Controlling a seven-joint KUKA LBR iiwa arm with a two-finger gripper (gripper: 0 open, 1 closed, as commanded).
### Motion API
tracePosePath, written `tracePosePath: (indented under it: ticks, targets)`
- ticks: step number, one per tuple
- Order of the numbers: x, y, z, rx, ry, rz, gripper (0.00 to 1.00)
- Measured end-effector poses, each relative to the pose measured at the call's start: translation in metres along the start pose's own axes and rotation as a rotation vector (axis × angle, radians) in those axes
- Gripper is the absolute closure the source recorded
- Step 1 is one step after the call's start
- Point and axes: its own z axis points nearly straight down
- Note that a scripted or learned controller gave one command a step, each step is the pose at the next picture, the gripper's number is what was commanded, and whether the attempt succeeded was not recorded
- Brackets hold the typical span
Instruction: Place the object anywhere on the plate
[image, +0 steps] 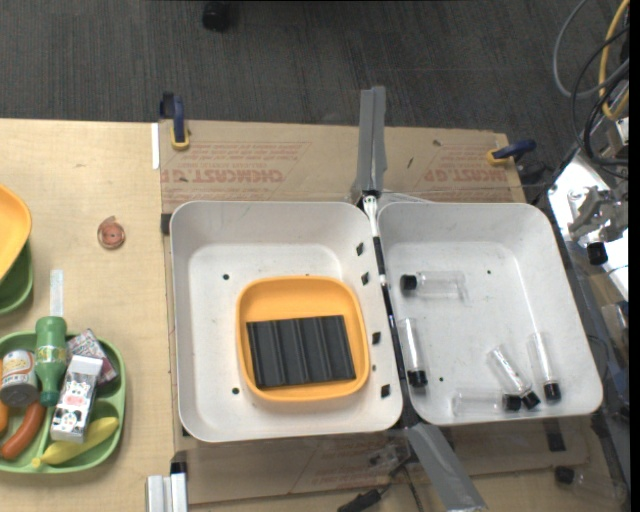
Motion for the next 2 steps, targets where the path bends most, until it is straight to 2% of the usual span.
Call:
tracePosePath:
  ticks: [1, 2]
  targets:
    - [0.053, -0.094, -0.007, 0.003, -0.001, -0.121, 1.0]
    - [0.052, -0.055, -0.052, 0.003, 0.0, -0.317, 1.0]
